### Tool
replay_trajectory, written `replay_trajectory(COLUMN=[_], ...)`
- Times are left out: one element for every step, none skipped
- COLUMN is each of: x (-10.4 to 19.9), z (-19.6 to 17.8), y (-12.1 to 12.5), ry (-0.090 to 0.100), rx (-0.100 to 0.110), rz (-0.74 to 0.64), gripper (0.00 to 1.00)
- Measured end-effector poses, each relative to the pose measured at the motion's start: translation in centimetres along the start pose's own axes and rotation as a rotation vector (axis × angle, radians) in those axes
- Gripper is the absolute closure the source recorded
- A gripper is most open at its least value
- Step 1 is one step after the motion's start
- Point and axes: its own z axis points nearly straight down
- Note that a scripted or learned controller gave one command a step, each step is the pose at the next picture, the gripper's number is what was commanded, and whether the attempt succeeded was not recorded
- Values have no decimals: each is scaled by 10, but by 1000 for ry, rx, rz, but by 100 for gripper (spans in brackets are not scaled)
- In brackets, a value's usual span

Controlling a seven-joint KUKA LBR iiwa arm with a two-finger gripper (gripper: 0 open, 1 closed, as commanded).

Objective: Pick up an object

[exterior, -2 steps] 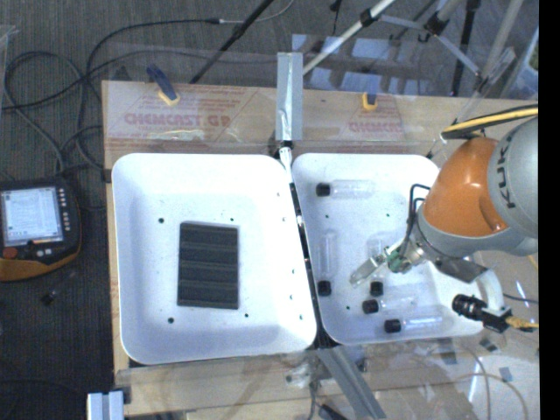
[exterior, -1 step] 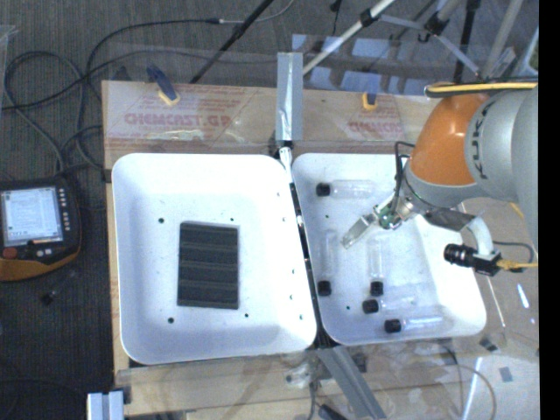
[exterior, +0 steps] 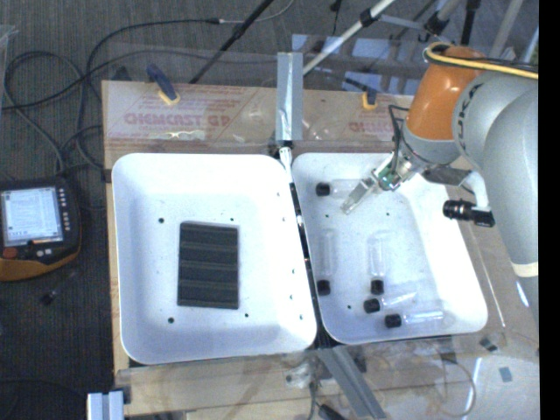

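**Q:** Clear plastic vials with black caps [exterior: 416,317] lie by the front edge of the right white bin [exterior: 477,313]. Which step is shown?

**A:** Probably the approach. The grey arm's gripper [exterior: 353,201] hangs over the rear left part of that bin, near a small black cap [exterior: 323,188]. Whether it is parted or closed cannot be told.

**Q:** What does the next move call for?

**A:** Likely a descent squarely across one vial. A black ribbed rectangular slab [exterior: 208,264] in the middle of the left white bin [exterior: 131,173] is an alternative.
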Motion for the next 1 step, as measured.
replay_trajectory(x=[37], z=[-1], y=[16], ry=[-7], rx=[-4], rz=[26], gripper=[0])
